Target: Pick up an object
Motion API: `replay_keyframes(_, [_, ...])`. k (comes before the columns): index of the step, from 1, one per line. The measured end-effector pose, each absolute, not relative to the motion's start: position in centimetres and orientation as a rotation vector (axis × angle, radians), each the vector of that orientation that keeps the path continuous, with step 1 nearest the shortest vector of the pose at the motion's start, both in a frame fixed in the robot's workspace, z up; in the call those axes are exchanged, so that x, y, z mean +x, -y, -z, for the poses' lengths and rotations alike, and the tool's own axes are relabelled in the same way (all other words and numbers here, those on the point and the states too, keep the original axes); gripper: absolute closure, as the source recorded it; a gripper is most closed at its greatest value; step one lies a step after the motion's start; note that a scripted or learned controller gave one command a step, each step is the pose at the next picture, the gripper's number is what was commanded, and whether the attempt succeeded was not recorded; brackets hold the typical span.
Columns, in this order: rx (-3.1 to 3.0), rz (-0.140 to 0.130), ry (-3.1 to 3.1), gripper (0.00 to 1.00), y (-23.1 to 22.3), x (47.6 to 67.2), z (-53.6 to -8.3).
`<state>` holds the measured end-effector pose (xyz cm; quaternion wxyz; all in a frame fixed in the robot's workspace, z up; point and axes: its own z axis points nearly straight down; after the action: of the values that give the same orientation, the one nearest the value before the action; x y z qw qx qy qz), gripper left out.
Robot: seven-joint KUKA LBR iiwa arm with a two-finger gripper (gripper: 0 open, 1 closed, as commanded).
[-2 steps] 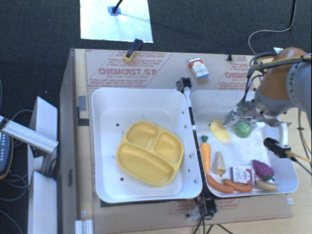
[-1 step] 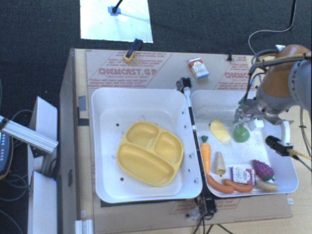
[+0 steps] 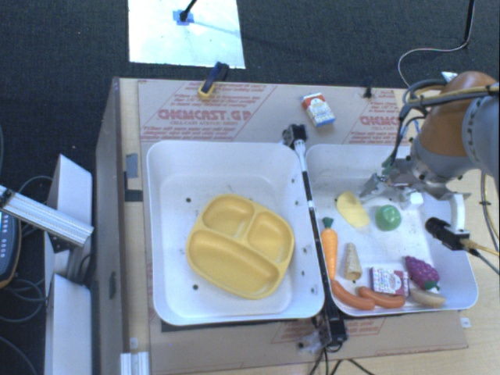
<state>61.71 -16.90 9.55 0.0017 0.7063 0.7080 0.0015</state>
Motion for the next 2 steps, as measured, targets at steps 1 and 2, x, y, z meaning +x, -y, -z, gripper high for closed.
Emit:
replay_keyframes(1, [2.195,-0.038,-2.225,0.00,17.9,60.1,-9.4])
replay_keyframes(2, [2.218,-0.005,-2.221,0.00,17.1,57.2,-8.6])
